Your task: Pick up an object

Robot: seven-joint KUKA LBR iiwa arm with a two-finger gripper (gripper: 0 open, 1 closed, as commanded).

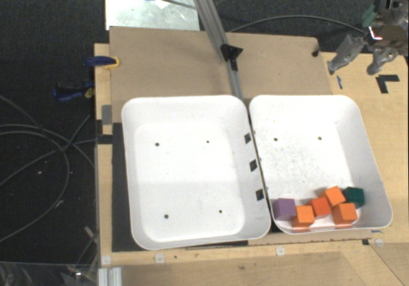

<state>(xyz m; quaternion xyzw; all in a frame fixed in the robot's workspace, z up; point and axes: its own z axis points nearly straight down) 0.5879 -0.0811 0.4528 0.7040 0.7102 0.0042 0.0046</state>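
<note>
Here, largest first:
Left bin: bare white floor.
Right bin: blocks clustered at near right corner.
Gripper: far right, above bench, fingers spread, holding nothing.
Orange blocks: four, touching.
Purple block: left of them.
Green block: right.

No readable text, labels, brand names or numbers anywhere in the camera view. The white bins are unmarked apart from small dark dots. The coloured blocks show plain faces, no print. The worktop carries a few black tape marks, but these form no letters or signs.
</note>
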